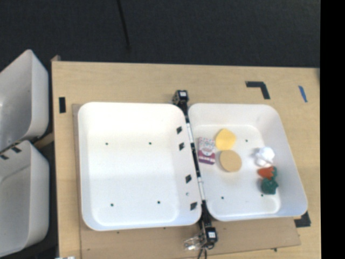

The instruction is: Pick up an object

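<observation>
A dark floor (161, 20) fills the far side of the scene, crossed by a thin dark line (123, 20) running from the far edge toward the bench. The bench (135, 82) has a pale wooden top with black tape marks (259, 88) and a short blue mark (303, 94) at its far right. At the left stand two white containers (19, 161), one nearer, one farther. Light is even and soft.
</observation>
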Robot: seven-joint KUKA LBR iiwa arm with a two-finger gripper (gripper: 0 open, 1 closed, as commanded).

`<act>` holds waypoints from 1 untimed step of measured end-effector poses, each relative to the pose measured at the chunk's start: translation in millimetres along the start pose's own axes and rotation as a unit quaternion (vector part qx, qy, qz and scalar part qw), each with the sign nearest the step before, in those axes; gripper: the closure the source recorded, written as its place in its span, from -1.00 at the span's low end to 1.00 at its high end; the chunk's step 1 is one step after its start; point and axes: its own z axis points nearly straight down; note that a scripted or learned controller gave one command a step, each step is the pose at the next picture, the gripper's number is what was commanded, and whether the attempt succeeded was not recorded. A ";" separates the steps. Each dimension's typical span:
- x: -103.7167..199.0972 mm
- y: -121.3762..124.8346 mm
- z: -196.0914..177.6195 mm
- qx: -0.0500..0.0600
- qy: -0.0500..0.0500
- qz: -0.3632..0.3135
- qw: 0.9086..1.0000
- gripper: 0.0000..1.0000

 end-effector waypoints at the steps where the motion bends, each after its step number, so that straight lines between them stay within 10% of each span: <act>1: 89.2 -13.0 -20.1 0.000 0.003 -0.003 1.000 1.00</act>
